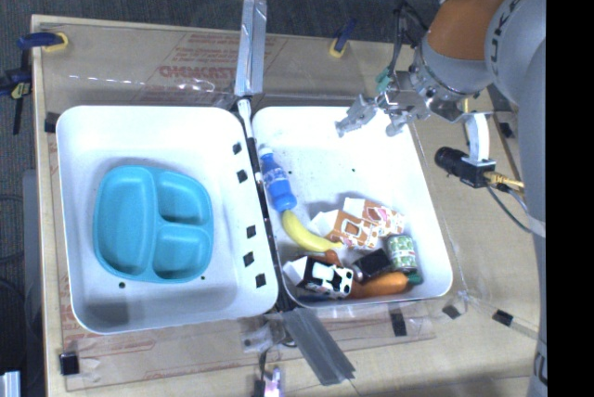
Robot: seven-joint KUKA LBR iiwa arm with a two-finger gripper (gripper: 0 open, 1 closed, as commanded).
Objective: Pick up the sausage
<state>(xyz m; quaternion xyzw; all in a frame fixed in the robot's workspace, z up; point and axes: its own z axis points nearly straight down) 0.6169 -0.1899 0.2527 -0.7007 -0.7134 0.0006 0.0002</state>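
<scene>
Gripper (371, 114): hanging over the far end of the right bin (422, 172), fingers looking spread a little, nothing sitting between them.
Sausage (380, 286): lying at the near edge of the right bin — an orange-brown piece, well apart from the gripper.
Neighbours: a small green can (402, 251) is sitting just above the sausage, a banana (306, 234) lying to its left.
Left bin (83, 200): holding a blue tray (153, 221) — sitting beside the right bin.

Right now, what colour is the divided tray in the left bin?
Light blue. The divided tray shows clearly in the camera view, lying in the white left bin.
</scene>
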